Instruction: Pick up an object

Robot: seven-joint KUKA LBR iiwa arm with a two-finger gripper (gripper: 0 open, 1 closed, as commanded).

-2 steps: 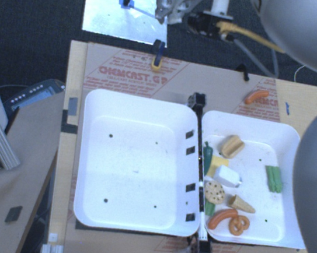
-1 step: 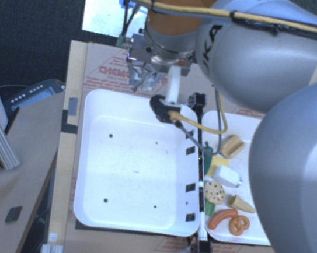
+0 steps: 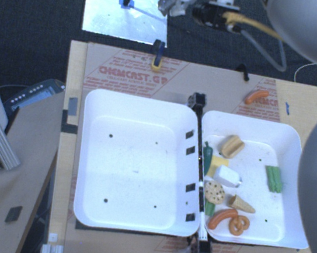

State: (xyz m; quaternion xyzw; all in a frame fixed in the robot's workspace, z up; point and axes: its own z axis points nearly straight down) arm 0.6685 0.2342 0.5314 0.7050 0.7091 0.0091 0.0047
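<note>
two shallow white bins sit side by side on a bench, seen from above. taking the right bin as the landmark: along its near edge lie a pretzel and a red sausage, then a cheese wedge, a speckled cookie, a white block, a green vegetable and a bread roll. the left bin adjoins it. beyond it lies an orange sausage. farthest, the gripper hangs over the floor; whether it is spread or pressed together cannot be told.
</note>
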